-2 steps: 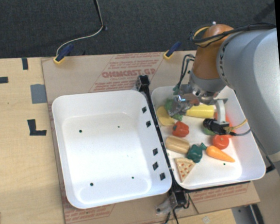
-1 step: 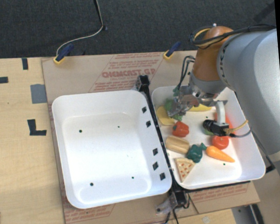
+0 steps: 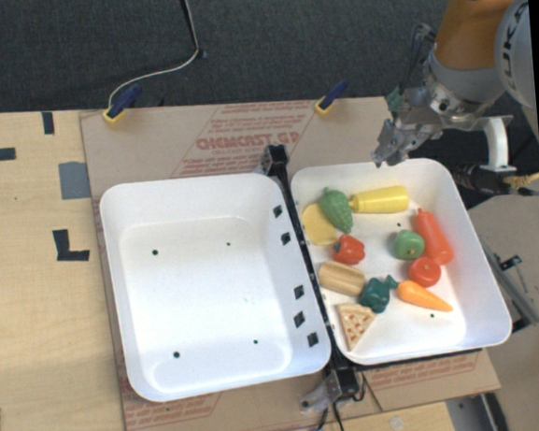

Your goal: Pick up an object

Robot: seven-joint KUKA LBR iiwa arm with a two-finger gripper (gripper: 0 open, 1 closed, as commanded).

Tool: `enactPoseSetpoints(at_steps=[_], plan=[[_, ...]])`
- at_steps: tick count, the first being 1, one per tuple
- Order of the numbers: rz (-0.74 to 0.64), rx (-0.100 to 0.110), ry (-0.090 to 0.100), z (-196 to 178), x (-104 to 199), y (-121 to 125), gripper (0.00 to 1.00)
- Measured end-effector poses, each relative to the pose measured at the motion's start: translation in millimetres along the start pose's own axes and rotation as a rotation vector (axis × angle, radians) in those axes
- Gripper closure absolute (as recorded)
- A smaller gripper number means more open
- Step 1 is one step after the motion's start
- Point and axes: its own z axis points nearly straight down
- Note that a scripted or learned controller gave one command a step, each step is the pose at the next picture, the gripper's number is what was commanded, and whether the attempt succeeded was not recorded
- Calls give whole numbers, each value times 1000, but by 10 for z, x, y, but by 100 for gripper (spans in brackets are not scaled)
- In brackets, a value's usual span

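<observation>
The right bin (image 3: 476,267) holds several toy foods: a yellow corn cob (image 3: 379,200), a green leafy vegetable (image 3: 337,209), a yellow piece (image 3: 315,226), a small red tomato (image 3: 349,248), a green apple (image 3: 407,244), a long red pepper (image 3: 432,235), a round red piece (image 3: 424,271), an orange carrot (image 3: 423,295), a hot dog bun (image 3: 340,278), a dark green piece (image 3: 377,293) and a pizza slice (image 3: 356,322). My gripper (image 3: 388,150) hangs above the bin's far rim, up and right of the corn cob, with nothing visibly in it.
The left bin (image 3: 124,269) sits beside the right one, joined by a black divider (image 3: 291,245). Both rest on a cardboard sheet (image 3: 235,138) held by clamps. A cable (image 3: 188,39) runs along the dark back.
</observation>
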Motion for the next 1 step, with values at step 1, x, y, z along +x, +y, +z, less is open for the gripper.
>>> enactPoseSetpoints(at_steps=[1], plan=[[-9, -2, 5, -2269, 1021, 151, 100]])
